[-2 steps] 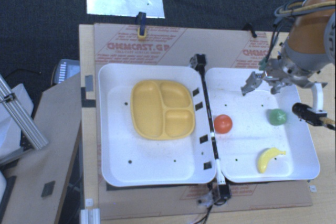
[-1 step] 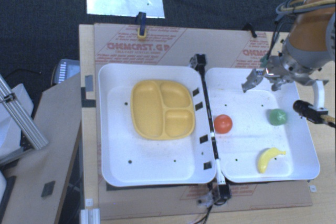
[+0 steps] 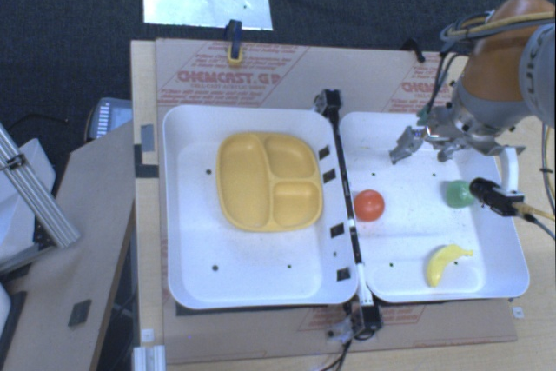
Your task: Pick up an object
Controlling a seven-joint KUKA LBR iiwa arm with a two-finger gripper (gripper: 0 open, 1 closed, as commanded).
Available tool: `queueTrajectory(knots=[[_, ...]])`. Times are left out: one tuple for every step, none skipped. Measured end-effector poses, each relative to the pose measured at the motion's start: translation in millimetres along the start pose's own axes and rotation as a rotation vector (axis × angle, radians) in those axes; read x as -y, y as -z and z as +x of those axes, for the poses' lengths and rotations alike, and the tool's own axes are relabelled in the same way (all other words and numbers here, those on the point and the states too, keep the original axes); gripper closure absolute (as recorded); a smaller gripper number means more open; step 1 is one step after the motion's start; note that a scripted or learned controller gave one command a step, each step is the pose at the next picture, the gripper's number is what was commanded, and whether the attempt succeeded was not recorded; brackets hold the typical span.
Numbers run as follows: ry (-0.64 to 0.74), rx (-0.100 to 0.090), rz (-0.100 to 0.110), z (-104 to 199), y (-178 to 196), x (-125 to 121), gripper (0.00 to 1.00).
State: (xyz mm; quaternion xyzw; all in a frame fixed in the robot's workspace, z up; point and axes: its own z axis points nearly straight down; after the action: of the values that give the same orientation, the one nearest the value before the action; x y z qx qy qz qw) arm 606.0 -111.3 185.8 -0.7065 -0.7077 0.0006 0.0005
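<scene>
Tomato [image 3: 369, 205], banana [image 3: 446, 263] and green piece [image 3: 459, 193] lie unpicked at frame right; gripper [image 3: 426, 144] hovers above them, open and empty.

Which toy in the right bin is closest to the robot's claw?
The small green toy, lying just below the gripper. The round orange-red ball sits farther left, and the yellow banana lies lowest, near the bin's front.
</scene>
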Motion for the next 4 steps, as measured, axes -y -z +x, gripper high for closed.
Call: queueTrajectory(knots=[[-0.001,0.000,0.002,-8,-56,6,0.00],[-0.001,-0.001,0.001,-7,-104,7,0.00],[-0.002,0.001,-0.005,-8,-90,5,1.00],[-0.003,0.001,-0.008,-13,-33,12,1.00]])
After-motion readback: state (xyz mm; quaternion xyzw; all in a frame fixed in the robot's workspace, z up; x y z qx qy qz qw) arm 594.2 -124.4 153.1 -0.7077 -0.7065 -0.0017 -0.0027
